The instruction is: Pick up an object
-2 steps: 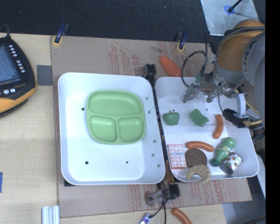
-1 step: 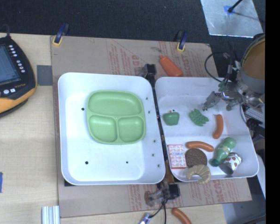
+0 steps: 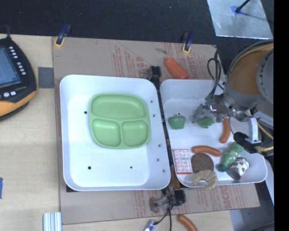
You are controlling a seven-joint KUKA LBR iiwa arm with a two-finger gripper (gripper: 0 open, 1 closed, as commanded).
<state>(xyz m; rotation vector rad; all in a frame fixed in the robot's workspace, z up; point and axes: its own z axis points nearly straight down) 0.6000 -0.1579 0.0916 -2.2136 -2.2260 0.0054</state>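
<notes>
claw point(image 3: 205, 113) lowered in right bin point(image 3: 188, 91) at green toy point(image 3: 205, 121); spread or pinched cannot be told. nothing lifted yet; grasp and raise judged left.

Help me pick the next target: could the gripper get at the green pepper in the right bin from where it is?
Probably yes. The green pepper sits by itself on bare bin floor near the right bin's left wall, with the gripper just to its right and nothing between them. The nearby wall may crowd the fingers.

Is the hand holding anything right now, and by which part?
Cannot be told. The hand is down on a green item in the right bin, but no grip is visible.
</notes>
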